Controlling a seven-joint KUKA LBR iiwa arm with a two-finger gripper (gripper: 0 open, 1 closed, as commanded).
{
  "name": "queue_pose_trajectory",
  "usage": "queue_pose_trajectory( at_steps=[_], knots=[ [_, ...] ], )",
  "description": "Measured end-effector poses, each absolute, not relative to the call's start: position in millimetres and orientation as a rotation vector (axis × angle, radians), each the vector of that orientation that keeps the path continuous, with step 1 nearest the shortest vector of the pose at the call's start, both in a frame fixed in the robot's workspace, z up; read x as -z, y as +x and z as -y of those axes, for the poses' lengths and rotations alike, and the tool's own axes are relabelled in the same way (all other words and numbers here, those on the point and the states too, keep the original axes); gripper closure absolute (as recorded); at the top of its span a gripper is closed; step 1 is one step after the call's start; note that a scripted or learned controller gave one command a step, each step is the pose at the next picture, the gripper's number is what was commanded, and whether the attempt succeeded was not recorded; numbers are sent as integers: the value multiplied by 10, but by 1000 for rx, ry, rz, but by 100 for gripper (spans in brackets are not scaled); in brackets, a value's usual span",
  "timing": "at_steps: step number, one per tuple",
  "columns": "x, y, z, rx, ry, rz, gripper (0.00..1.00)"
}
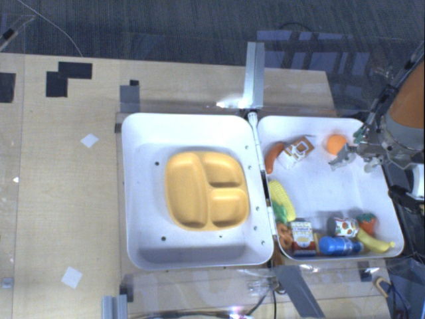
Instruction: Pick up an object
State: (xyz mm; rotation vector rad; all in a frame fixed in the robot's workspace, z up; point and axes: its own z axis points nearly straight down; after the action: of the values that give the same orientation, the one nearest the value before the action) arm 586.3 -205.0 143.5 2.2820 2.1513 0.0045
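Two white bins sit side by side on the wooden bench (60,198). The left bin (143,244) carries a big yellow divided tray (206,190), three compartments, lying flat in the middle. The right bin (319,191) holds the small stuff. The arm (406,115), grey with its orange band, reaches in at the right rim, and the gripper (355,157) hangs over the bin's upper right, fingers spread apart, nothing between them. Just beside it, up-left, an orange ball (336,143). Along the near wall: a yellow banana (376,244), a blue bottle (339,246), a small carton (302,234) with print too small to read. On the left wall, a corn cob (279,199). Up top, a reddish sausage shape (273,157) touching a little box (298,150), label illegible.
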Motion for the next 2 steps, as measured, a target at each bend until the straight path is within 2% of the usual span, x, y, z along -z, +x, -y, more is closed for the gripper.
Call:
queue_pose_trajectory(
  at_steps=[1, 2],
  knots=[
    [-1025, 6323, 1865, -9, 2298, -2127, 0],
    [-898, 6691, 2000, -3, 2100, -2337, 0]
  ],
)
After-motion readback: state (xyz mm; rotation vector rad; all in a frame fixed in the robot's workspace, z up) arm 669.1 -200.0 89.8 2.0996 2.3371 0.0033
